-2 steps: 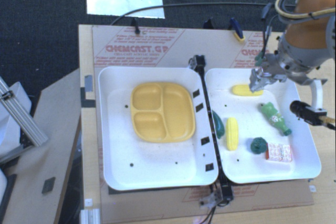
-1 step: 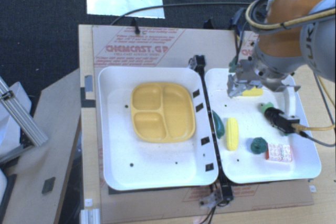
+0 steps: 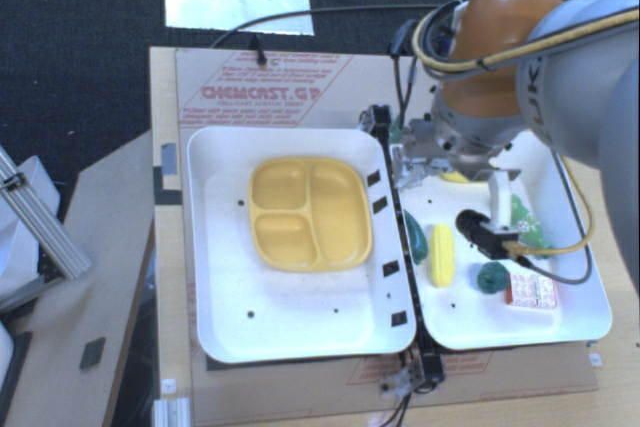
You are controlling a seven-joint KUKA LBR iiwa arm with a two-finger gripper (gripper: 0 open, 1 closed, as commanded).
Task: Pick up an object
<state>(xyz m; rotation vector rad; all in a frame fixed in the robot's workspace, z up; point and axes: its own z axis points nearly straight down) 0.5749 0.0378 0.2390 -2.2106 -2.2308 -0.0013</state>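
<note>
The right bin [image 3: 575, 315] holds several small things. A yellow oblong piece [image 3: 440, 255] lies near its left wall, with a dark green piece [image 3: 415, 236] just left of it. Further right are a teal lump [image 3: 492, 276], a red and white packet [image 3: 531, 290] and a light green item [image 3: 526, 220]. A bit of another yellow thing [image 3: 456, 178] peeks out below the wrist. My gripper [image 3: 408, 169] hangs low over the back left corner of this bin, close to the divider; the wrist covers most of it. I see nothing held in it.
A yellow divided plate [image 3: 308, 213] lies in the left bin [image 3: 225, 315]. Black clips line the wall between the bins [image 3: 395, 245]. The arm's grey and orange body [image 3: 500, 45] covers the back of the right bin.
</note>
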